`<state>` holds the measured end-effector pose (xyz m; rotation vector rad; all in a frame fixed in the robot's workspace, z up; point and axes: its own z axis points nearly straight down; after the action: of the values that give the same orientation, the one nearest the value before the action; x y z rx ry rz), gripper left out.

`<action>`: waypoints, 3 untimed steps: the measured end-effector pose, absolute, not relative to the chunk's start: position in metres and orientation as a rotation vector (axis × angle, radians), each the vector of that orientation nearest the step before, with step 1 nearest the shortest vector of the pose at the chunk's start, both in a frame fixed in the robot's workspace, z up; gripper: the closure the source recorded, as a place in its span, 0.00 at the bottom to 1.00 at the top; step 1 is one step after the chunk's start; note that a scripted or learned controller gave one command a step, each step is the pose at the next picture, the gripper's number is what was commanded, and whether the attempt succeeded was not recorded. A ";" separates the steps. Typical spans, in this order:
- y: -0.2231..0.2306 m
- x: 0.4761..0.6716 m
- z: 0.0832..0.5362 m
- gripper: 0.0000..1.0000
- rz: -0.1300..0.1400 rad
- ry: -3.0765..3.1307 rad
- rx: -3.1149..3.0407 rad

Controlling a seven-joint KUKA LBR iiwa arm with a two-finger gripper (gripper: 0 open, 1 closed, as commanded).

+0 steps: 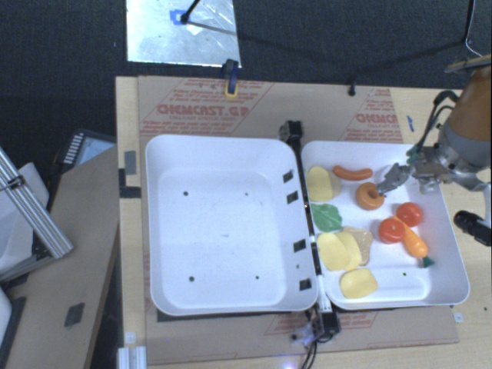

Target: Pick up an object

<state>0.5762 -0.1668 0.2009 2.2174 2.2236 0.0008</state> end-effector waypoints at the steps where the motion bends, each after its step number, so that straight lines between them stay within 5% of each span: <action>1: -0.173 0.627 0.087 0.00 -0.001 2.229 2.215; 2: -0.127 0.669 0.084 0.00 -0.008 2.237 2.214; 3: -0.129 0.668 0.095 1.00 -0.008 2.234 2.216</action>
<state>0.6679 -0.1293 0.0949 2.2158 2.2343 -0.0084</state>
